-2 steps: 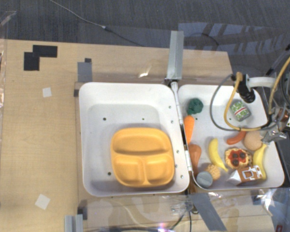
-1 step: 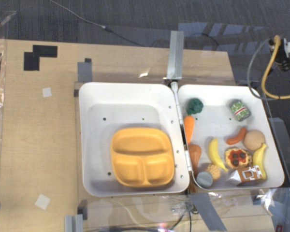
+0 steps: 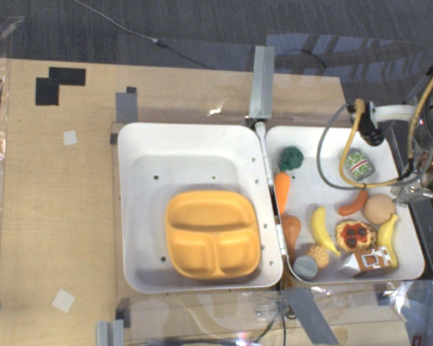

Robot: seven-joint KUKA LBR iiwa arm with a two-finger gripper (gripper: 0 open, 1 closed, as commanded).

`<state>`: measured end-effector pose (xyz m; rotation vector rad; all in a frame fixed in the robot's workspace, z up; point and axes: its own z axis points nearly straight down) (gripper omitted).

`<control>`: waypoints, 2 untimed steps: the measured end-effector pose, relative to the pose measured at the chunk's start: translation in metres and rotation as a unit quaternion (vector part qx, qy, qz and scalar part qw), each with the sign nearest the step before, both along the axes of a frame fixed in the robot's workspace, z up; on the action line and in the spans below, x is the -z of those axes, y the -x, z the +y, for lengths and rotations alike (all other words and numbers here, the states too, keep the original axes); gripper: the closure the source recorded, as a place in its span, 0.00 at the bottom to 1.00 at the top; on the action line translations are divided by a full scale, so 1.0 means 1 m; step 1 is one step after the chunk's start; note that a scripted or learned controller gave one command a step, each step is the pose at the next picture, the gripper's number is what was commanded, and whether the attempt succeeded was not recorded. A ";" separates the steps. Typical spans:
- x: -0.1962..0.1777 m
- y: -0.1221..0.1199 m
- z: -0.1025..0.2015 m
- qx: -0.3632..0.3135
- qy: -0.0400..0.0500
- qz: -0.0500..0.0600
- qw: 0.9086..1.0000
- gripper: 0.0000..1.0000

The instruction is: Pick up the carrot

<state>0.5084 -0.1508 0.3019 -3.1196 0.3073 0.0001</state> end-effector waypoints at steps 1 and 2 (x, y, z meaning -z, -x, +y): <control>0.026 -0.002 0.114 -0.002 0.000 0.000 1.000 1.00; -0.114 -0.024 -0.031 0.027 0.004 -0.007 1.000 1.00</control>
